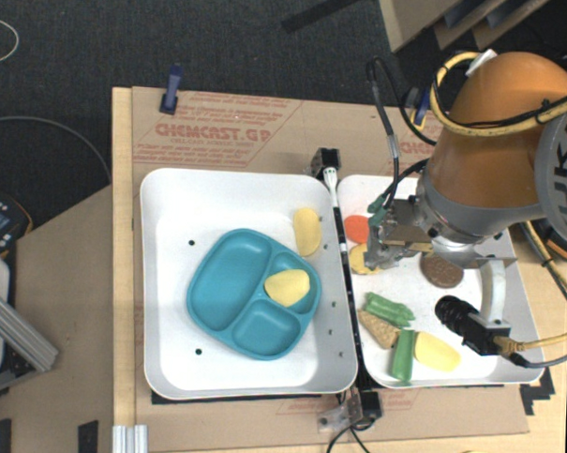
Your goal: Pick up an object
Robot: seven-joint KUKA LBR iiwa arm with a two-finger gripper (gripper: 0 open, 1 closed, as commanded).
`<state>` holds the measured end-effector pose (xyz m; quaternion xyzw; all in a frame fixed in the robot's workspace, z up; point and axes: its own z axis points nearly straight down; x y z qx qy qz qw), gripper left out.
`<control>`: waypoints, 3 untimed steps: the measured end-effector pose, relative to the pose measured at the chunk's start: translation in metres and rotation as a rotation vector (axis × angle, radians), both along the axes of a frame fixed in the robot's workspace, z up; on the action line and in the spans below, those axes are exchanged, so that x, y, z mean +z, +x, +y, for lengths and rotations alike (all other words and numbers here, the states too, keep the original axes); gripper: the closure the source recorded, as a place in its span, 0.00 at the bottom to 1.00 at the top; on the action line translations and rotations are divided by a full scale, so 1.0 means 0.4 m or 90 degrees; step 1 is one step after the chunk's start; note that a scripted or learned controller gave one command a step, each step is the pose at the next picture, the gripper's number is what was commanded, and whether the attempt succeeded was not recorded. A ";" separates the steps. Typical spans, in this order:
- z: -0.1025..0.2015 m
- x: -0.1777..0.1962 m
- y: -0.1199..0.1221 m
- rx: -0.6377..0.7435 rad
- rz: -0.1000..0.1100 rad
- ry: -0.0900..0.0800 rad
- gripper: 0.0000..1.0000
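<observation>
Camera view: claw (384, 246) hangs over right bin (465, 371), beside orange piece (357, 228).

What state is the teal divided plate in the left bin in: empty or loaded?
Loaded: the teal divided plate holds one pale yellow rounded piece in its right compartment; the others are bare.

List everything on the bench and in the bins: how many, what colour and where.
bins: two, white, side by side
plate: one, teal, left bin
yellow pieces: four, two in each bin
green pieces: two, right bin
orange piece: one, right bin's far corner
disc: one, brown, right bin
tan piece: one, right bin's front
clip: one, blue, bench's far edge
arm: one, grey and orange, over right bin
end effector: one, over right bin's left side
</observation>
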<state>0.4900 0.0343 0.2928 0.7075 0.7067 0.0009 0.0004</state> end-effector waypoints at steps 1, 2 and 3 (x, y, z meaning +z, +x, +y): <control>0.194 0.040 -0.028 0.007 0.000 0.002 1.00; 0.049 0.309 -0.024 -0.003 -0.008 0.000 1.00; 0.230 0.342 -0.010 0.006 -0.002 0.001 1.00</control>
